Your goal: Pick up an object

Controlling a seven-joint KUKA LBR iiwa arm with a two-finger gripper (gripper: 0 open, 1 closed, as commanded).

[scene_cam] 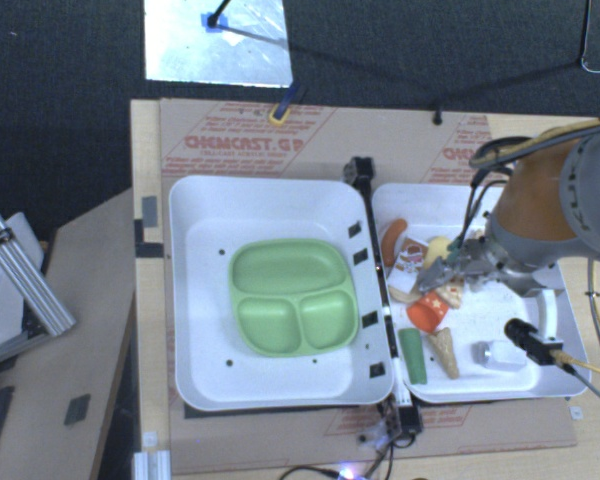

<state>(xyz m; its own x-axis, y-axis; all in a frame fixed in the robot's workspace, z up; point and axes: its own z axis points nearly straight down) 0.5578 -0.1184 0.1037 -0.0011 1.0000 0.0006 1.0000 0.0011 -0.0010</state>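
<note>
My gripper (438, 271) reaches in from the right, low over the right bin (540, 383), among a heap of small toy foods. Under and around its tip lie an orange-red cup-shaped piece (427, 313), a yellow piece (437, 247), a red-and-white packet (410, 255) and a sausage (392, 236). A green stick (412, 355) and a tan cone (445, 352) lie nearer the front of that bin. The fingertips blur into the clutter, and I see nothing clearly held between them.
The left bin (205, 218) holds a green three-compartment plate (290, 296). A small white object (498, 354) lies at the right bin's front right. The arm's grey and orange body (545, 208) hangs over the right bin's far side. A black divider (375, 268) runs between the bins.
</note>
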